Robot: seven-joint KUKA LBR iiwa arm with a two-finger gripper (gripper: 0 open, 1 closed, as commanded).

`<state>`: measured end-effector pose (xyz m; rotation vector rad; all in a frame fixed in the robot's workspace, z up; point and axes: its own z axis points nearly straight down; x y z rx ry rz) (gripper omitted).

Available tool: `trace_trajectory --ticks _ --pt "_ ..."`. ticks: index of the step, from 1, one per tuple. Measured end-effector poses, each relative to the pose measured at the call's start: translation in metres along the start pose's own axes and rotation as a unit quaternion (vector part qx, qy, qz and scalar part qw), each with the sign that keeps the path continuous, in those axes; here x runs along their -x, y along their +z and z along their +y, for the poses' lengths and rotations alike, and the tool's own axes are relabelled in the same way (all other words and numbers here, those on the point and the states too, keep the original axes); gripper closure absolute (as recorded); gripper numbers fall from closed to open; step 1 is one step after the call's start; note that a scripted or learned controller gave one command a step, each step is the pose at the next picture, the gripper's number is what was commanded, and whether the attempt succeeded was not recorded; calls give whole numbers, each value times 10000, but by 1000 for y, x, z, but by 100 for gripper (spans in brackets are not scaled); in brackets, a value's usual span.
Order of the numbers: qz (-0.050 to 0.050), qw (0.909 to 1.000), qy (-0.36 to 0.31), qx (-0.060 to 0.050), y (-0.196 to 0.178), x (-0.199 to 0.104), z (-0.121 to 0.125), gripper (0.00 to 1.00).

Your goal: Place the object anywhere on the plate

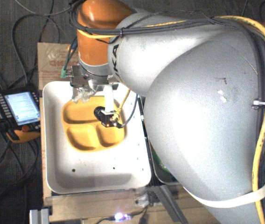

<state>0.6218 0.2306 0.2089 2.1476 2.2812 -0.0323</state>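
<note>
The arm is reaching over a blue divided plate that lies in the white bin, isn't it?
Not quite: the plate is yellow, not blue. The camera view shows it, divided, lying in the white bin, with the arm reaching over it.

I am counting one yellow plastic plate point(83, 135), divided into three compartments, lying in one shallow white bin point(95, 174). A second white bin point(160, 169) is peeking out under one grey robot arm point(198, 101), and one lit-screen handheld control pad point(18, 107) is sitting alongside.

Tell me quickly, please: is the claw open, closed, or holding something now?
Claw: cannot be told; it is over the top edge of the yellow plate.
</note>
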Motion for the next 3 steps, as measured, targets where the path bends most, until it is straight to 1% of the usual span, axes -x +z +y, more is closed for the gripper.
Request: trace_trajectory --ticks 1,2,3 --pt "81 9999 111 24 31 68 -19 100" --pt "88 9999 -46 24 16 28 -69 100" --pt "90 9932 -1159 29 6 -1 -140 100"
